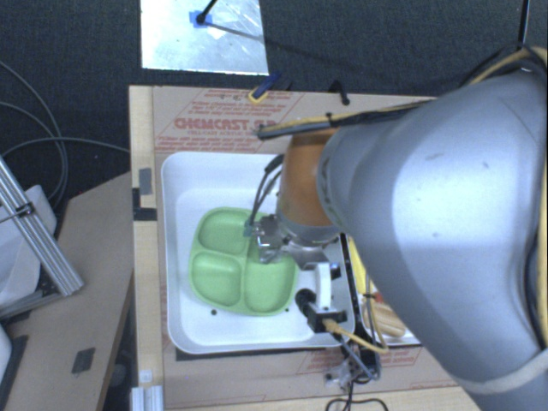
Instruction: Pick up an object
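Note:
A light green divided plate (224,264) with three compartments lies in the left white bin (184,187). My gripper (264,248) is low over the plate's right side, near where the dividers meet, under the grey arm and its orange band (304,187). The wrist hides the plate's right rim. In the right bin, a tan object (390,322) peeks out from under the arm.
The big grey arm (445,229) covers most of the right bin. Black and yellow cables (360,341) hang near the front edge between the bins. A cardboard sheet (214,118) lies under the bins. Aluminium framing (34,238) stands at the left.

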`<action>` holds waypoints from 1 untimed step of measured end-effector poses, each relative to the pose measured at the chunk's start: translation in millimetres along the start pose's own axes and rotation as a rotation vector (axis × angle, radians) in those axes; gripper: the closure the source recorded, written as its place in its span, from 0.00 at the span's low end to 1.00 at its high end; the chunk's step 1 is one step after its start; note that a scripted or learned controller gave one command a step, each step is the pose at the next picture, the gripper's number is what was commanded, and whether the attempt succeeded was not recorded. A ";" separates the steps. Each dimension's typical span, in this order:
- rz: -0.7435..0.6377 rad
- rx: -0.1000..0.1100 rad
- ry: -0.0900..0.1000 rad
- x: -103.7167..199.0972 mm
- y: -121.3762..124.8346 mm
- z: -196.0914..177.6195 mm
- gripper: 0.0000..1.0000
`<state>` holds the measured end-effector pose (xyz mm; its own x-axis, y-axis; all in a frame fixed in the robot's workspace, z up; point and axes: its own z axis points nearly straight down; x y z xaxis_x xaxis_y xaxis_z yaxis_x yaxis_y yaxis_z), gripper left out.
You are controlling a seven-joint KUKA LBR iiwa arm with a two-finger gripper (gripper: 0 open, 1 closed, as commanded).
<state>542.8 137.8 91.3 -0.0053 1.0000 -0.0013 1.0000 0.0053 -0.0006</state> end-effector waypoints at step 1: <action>-0.002 0.005 0.010 -20.8 79.1 4.7 1.00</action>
